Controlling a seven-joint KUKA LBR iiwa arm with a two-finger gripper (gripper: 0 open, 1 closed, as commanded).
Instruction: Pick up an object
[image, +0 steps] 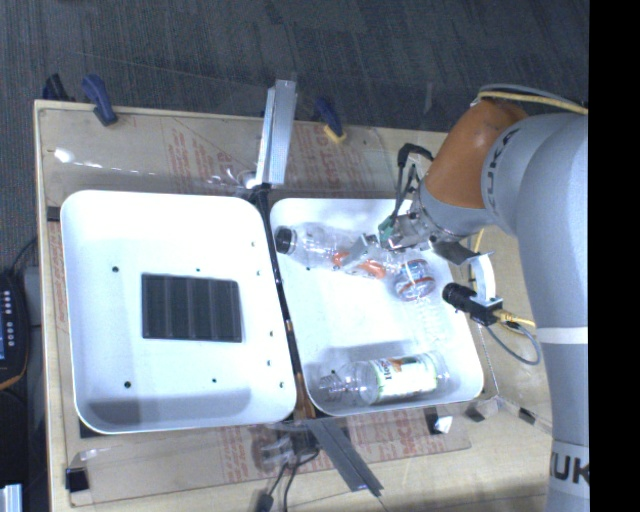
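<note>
Camera view: hand (393, 237) is down in the right bin (340, 325), far side, among clear bottles (318, 245); grip state unreadable, probably on clutter there. A labelled bottle (385, 378) lies along the near wall. Left bin (100, 300) has a dark grate (191, 307).

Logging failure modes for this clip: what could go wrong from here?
The claw sits low in the right bin amid a tight cluster of clear items; it may close on several or on none. Transparent plastic could slip. The arm is close to the bin's far right corner and might nudge its wall. The bottle lies apart, an easier target.
</note>
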